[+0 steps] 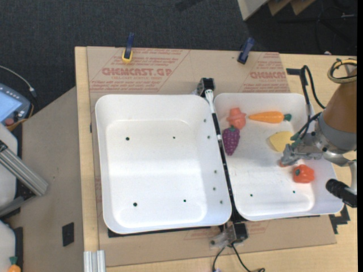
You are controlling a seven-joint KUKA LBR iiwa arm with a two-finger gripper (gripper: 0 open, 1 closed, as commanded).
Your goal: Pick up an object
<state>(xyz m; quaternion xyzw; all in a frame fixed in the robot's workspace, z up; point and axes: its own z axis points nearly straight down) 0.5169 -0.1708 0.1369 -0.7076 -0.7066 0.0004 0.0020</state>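
Observation:
My gripper (287, 157) is low in the right bin (266, 200), reaching in from the right. It sits just below a pale yellow object (278, 141) and up-left of a red-orange pepper-like toy (303, 174). Farther back lie an orange carrot (266, 117), a salmon-pink toy (236, 118) and a purple bunch of grapes (231, 140) near the bin's left wall. I see nothing clearly held by the gripper.
The left bin (113, 152) stands beside the right one, their rims touching along the middle. Both rest on a cardboard sheet (170, 67) held by clamps at the back. Cables (309, 95) run along the right bin's far right side.

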